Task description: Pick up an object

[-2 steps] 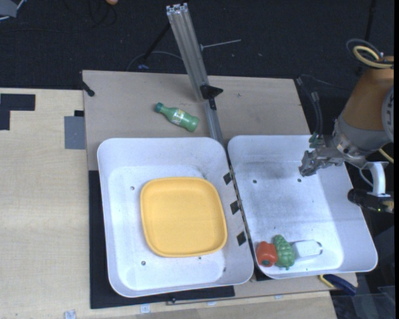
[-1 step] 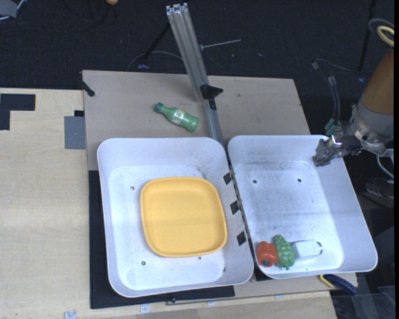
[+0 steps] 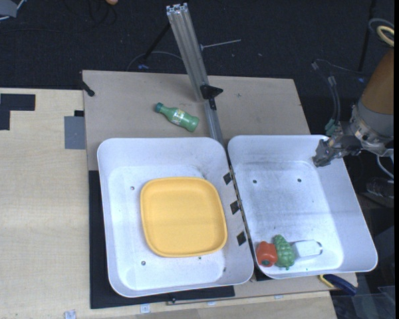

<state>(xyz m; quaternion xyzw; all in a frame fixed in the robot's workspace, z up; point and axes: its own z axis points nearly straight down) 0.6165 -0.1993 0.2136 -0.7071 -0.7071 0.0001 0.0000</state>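
The small red-and-green plastic toy lies at your right bin's near edge; the dark two-finger gripper hovers over its far-right corner, well apart, jaw state indiscernible.

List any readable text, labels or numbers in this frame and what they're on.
None can be read.
Green bottle on the bench behind the bins: has a pale label band, too small and blurred to read.
Yellow plate, left bin: no markings visible.
Red, green and white items in the right bin's near corner: no print visible.
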